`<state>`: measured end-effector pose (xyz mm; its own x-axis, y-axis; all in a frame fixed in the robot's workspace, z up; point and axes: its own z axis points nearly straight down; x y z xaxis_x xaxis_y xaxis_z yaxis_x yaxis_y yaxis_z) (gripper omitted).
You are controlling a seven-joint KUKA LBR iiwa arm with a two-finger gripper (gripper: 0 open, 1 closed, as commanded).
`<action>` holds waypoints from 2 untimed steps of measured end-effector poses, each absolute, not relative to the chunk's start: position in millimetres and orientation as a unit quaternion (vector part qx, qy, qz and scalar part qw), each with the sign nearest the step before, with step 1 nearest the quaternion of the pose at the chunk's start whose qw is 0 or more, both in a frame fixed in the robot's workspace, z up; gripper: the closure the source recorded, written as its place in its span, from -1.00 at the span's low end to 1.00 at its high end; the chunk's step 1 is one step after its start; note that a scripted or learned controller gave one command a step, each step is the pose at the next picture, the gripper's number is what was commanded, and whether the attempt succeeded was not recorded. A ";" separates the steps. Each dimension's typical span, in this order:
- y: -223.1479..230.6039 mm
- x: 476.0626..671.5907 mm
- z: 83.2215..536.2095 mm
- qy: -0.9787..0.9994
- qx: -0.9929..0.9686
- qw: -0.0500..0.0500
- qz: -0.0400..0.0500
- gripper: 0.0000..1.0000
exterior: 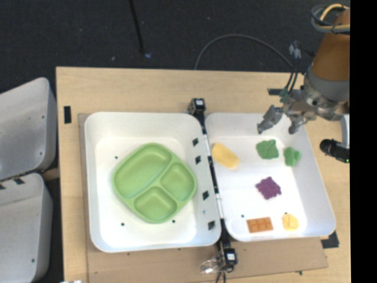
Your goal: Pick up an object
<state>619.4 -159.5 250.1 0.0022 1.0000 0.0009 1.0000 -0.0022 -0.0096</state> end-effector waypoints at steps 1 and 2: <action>-159.2 621.3 256.0 -0.707 -0.707 0.000 0.000 -1.00; -152.5 626.3 206.5 -0.708 -0.706 0.001 0.002 -1.00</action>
<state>626.3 -152.5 206.5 -0.0036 1.0000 -0.0006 1.0000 0.0036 -0.0044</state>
